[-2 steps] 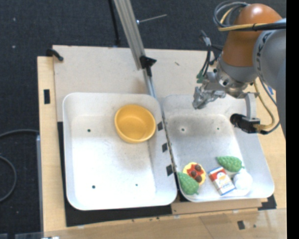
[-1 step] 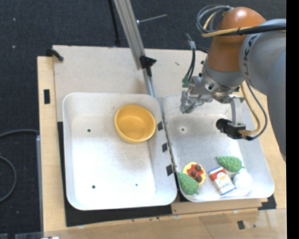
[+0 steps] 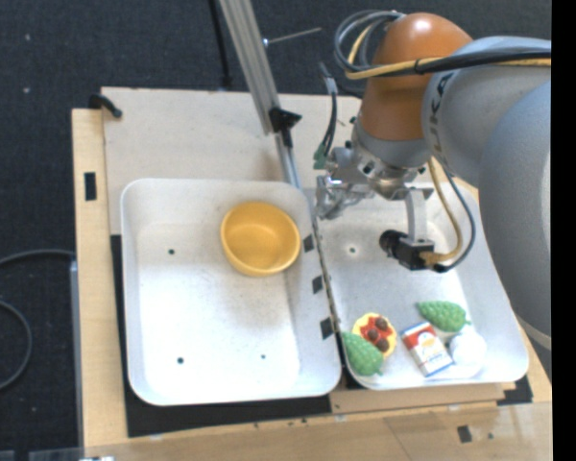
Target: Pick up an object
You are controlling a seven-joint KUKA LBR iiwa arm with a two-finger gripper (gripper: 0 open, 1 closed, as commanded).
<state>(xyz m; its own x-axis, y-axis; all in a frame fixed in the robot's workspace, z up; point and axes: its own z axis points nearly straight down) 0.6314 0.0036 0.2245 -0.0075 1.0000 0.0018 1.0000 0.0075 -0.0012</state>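
Gripper (image 3: 328,203) poised over right bin's (image 3: 499,327) far left corner; opening unclear, nothing visibly held. Yellow bowl (image 3: 260,237) in left bin (image 3: 149,296), just beside gripper. Suggest descending squarely over rim (avoid divider wall).

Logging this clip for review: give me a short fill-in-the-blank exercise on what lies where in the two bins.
1. The yellow bowl sits in the ____ bin.
2. The red and white carton lies in the ____ bin.
3. The gripper hangs near the divider, over the right bin's ____ end.
4. The bowl's colour is ____.

Missing words: left; right; far; yellow
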